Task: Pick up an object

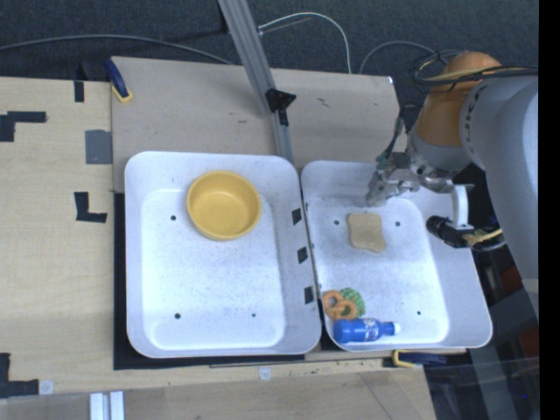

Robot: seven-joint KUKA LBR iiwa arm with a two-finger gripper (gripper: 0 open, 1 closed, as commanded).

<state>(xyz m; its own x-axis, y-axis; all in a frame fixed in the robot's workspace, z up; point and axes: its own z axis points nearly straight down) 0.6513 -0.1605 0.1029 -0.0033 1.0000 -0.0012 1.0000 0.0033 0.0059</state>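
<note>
In the right bin lie a tan, bread-like slab near the middle, an orange ring with a green piece at the front left, and a blue bottle on its side along the front wall. My gripper hangs over the bin's back part, just above and slightly right of the tan slab, and apart from it. Nothing shows beneath the gripper. A yellow bowl stands in the back half of the left bin.
A slanted metal pole rises behind the bins, with a black clamp at its foot. Cables loop across the bench behind the right bin. The grey arm with its orange band fills the space at the right bin's back right corner.
</note>
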